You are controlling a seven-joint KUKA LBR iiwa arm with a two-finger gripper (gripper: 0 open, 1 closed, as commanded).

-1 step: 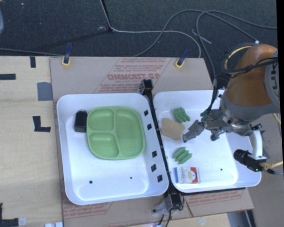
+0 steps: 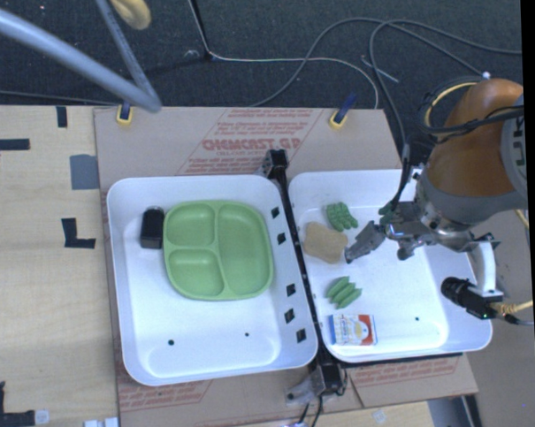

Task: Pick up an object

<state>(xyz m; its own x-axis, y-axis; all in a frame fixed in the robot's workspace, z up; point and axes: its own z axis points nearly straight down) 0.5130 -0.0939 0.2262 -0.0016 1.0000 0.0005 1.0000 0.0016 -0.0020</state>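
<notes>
My gripper [image 2: 384,246] hangs over the middle of the right bin [image 2: 432,334], open, with nothing between its fingers. Its left finger [image 2: 364,243] is just right of a tan lump [image 2: 324,242] and close to touching it. A green ridged piece [image 2: 341,216] lies up and left of the gripper. A second green piece [image 2: 343,291] lies below the lump. A small white packet with red and blue print [image 2: 352,328] rests near the bin's front wall.
The left bin [image 2: 140,338] holds a green divided plate [image 2: 219,249] and a small black block [image 2: 151,228] at the plate's left. A black divider [image 2: 291,251] runs between the bins. Cables trail across the dark floor behind.
</notes>
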